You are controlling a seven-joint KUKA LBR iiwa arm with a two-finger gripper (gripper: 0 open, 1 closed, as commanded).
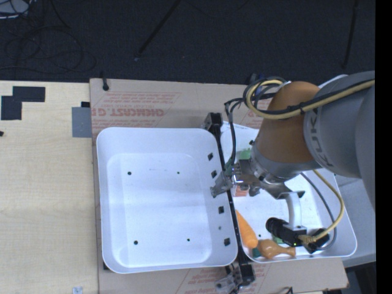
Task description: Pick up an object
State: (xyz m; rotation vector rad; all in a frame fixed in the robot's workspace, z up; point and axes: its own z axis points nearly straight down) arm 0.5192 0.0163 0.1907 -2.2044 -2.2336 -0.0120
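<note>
An orange carrot, long and tapered, lies aslant in the right bin close to its left wall, a tan lump just beside it. The gripper hangs farther back along that wall; how wide it stands cannot be told.

Left bin, right bin: white. Orange tapered piece at right bin's 7 o'clock; tan lump at 6 (slightly glossy). Cardboard brown, red print.
</note>
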